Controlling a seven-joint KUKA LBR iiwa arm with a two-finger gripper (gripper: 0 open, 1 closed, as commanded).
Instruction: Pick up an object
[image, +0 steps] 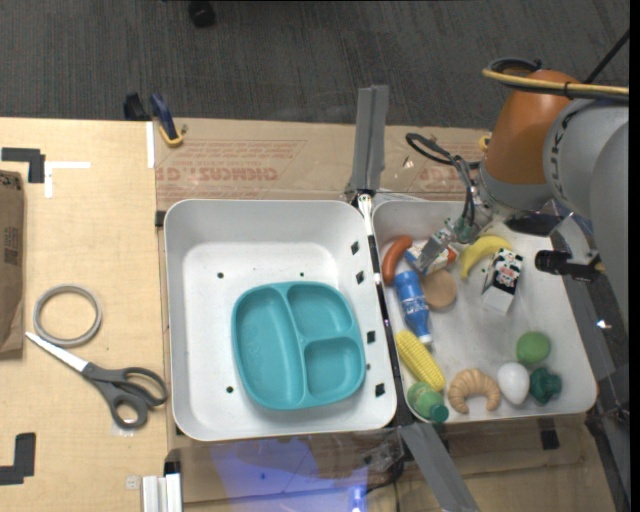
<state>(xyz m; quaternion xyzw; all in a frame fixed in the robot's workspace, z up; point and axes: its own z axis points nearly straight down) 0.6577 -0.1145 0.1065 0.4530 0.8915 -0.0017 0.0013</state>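
Gripper (438, 250) low in the right bin (560, 400), near its back left corner, among the toy food.

Whether it is spread or pinched together I cannot tell from here, and nothing shows clearly caught in it. Just beside it lie a red sausage (394, 252) against the left wall, a blue bottle (411, 304) running down that wall, and a brown round piece (439, 291) touching the bottle's side. A banana (480, 250) sits to its right, next to a small black-and-white carton (503, 273). Along the front edge are a corn cob (419, 359), a croissant (474, 389), a white egg (513, 382) and a dark green piece (545, 385), with a green ball (533, 347) a little behind them. The left bin (200, 250) holds a teal divided plate (298, 345). On the bench's left side lie scissors (105, 378) and a tape roll (67, 314).
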